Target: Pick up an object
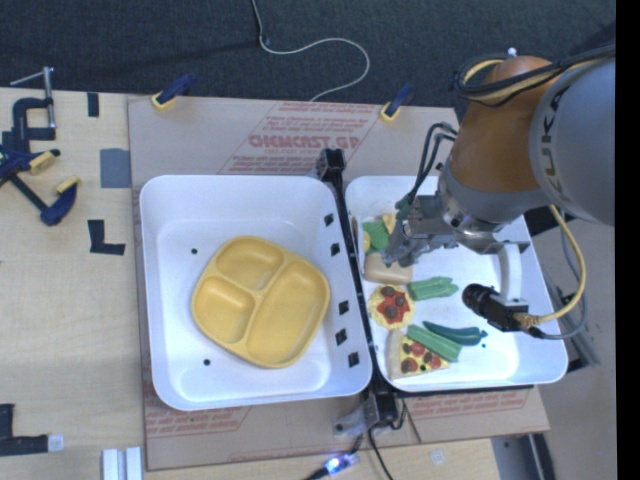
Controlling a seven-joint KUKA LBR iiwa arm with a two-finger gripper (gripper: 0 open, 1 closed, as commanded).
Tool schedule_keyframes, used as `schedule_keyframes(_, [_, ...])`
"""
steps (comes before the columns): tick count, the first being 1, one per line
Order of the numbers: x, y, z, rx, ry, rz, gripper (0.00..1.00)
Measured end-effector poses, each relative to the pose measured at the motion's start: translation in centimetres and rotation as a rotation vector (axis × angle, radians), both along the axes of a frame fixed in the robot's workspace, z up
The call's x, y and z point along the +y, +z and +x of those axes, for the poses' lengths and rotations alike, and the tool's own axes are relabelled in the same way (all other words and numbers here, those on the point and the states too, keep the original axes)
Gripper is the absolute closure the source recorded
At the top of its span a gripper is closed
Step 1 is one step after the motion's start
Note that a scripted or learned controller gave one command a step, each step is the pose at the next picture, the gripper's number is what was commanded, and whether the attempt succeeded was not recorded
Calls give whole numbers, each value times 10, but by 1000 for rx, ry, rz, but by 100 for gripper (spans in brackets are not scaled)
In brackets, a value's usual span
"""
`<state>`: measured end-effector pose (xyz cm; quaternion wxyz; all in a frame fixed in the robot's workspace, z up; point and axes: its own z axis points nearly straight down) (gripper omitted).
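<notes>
Right now my arm (520,138) reaches in over the right bin (540,368), its grey body and orange band bulking above the bin's far half. It bends down toward the divider (345,258) between the two bins, and my gripper (400,248) hangs low just beside that divider, over the toy food there. How my gripper stands I cannot tell; the wrist housing covers it from above, and I see nothing clearly held. A black cable (500,308) and a yellow hose (570,298) loop off my wrist, on the side away from the divider.

Beside the divider, under my gripper, lies a green piece (376,235) against a tan slab (376,268), both partly hidden. Nearer the camera along the divider sits a round pizza (391,306), yellow with red dots, and then a pizza slice (415,356), also yellow and dotted. A little farther from the divider lie a leafy green piece (432,289) and a long dark green pepper (455,334), smooth and tapered. All look like matte moulded plastic.

Across the divider, the left bin (170,298) holds a yellow tray (262,300), rounded, glossy, with three shallow compartments. Both bins are smooth white plastic, resting on brown printed cardboard (290,138).
</notes>
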<state>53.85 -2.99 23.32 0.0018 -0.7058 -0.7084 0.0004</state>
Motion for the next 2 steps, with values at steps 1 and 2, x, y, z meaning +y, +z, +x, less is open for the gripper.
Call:
schedule_keyframes(1, [-4,-4,-2,0,-2,-1,100])
schedule_keyframes(2, [5,-1,7,-2,-1,-1,100])
